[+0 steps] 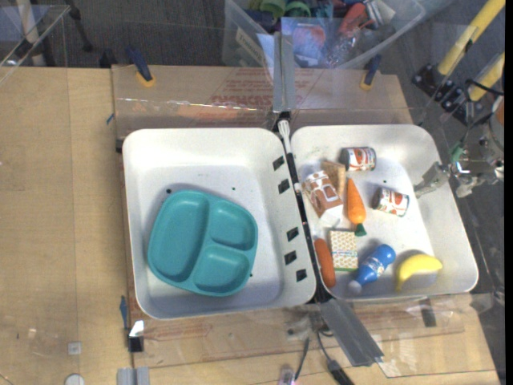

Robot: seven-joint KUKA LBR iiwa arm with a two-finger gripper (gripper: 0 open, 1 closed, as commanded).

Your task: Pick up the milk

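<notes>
On the left I see the first shallow white plastic bin (pixel 152 147). A teal plastic plate with three sections (pixel 203 243) lies flat in it, and nothing there needs my help.

Next comes the second shallow white plastic bin (pixel 417 147), and this one is full of toy food. Near its left wall lies the small brown and white milk carton (pixel 322 191). It is on its side, tilted a bit, and it is the thing I have to pick up. An orange plastic carrot with a green top (pixel 354 203) lies just beside it on the right, maybe touching it. Below the milk carton I see a small square box with a dotted front (pixel 344 249), and a long red toy sausage (pixel 325 262) right by the wall. A blue and white plastic bottle (pixel 373 266) lies next to the box, and a yellow plastic lemon (pixel 418 268) sits near the bottom right corner. Two small red and white cans lie higher up, the upper can (pixel 358 160) and the lower can (pixel 392 201).

At the far right, over the bin's right rim, I see the grey two-finger gripper (pixel 433 179). It is well apart from the milk carton and nothing is between its fingers. I cannot tell if the jaws are apart or together.

So I think nothing is done yet. I have to move the gripper over the milk carton, go down, grab it and lift. The carrot so close by could get in the way.
</notes>
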